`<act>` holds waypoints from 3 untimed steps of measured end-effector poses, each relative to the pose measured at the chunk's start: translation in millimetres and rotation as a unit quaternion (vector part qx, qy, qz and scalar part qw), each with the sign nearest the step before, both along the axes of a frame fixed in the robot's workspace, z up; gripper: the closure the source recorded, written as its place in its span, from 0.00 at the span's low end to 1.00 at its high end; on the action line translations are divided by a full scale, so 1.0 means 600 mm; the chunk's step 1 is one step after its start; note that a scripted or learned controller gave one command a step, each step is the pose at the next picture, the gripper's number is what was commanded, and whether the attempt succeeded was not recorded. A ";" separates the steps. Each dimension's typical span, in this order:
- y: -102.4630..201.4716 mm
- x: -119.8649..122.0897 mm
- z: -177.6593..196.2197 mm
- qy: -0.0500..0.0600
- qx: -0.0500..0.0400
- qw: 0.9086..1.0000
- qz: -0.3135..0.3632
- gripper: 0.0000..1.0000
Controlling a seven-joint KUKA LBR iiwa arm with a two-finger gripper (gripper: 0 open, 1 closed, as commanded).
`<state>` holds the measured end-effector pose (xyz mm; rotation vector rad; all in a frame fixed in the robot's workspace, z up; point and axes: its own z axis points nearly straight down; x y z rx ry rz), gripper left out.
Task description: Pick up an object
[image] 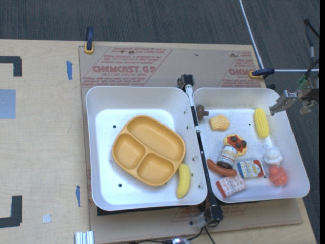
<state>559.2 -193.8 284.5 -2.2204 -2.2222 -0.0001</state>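
Two shallow white bins side by side on a wooden worktop (40, 151).

In the left bin (99, 111): an orange divided plate (148, 150) with three compartments, lying near the middle; a yellow banana (183, 180) just beside the plate's lower right edge, close to the bin's right wall.

In the right bin (297, 156): a scatter of small toy foods. Near the top, a short piece of corn (219, 122) and, to its right, a whole yellow corn cob (261, 122) lying lengthwise. Lower down, a small pizza slice (236, 143) touching a dark jar (226, 159); a red sausage (221, 168) just under the jar; a red packet (232, 185) below the sausage; a white carton (251, 169) to the right of the jar; a white bottle-like piece (272, 155) and a pink lumpy item (278, 175) near the right wall.

At the right edge, above the right bin's upper corner, the claw (280, 105), small and partly blurred, pointing toward the corn cob but apart from it; nothing seen between its tips; cannot tell whether wide or narrow.
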 end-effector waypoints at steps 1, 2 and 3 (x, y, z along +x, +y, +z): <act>-0.013 -0.015 -0.209 0.001 0.000 1.000 0.000 0.00; 0.035 -0.023 -0.310 -0.005 -0.002 1.000 -0.001 0.00; 0.099 -0.070 -0.320 -0.012 -0.004 1.000 -0.002 0.00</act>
